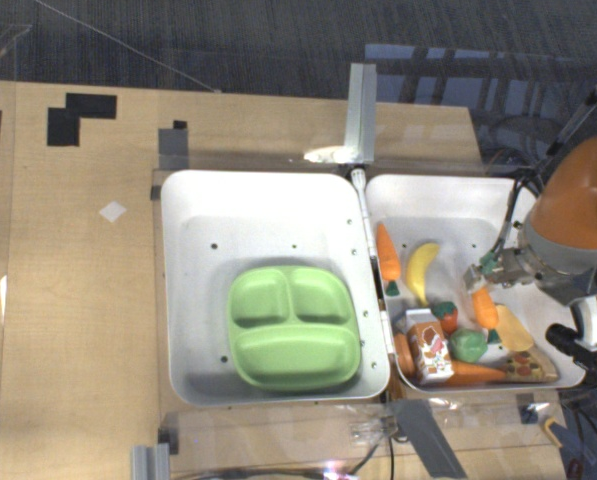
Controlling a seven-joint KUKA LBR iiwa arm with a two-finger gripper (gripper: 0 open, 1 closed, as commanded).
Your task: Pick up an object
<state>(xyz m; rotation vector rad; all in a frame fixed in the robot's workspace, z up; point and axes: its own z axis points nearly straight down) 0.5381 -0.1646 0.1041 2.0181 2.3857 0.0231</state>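
- The gripper (486, 268) hangs low over the right-hand bin (448, 200), near its right wall, below the orange band (578, 203) of the arm; whether its fingers are open or closed cannot be told, since they are small and dark against the clutter.
- Just below the fingers lies a small orange piece (486, 308), close enough that touching or apart cannot be judged.
- A pale tan piece (514, 330) lies just beyond that one, lower and slightly right of the fingers.
- Left of the fingers, a short way off, a banana (421, 270) lies tilted on the bin floor.
- Below and left of the fingers sit a round green piece (468, 345) and a small red piece (445, 316).
- Farther down and left, a red carton (430, 352) lies by the bin's lower edge, with a long carrot (478, 373) alongside it.
- Farther left, another carrot (387, 254) rests along the wall between the two bins.
- Well to the left of the fingers, in the left-hand bin (208, 208), sits a green divided plate (293, 326).
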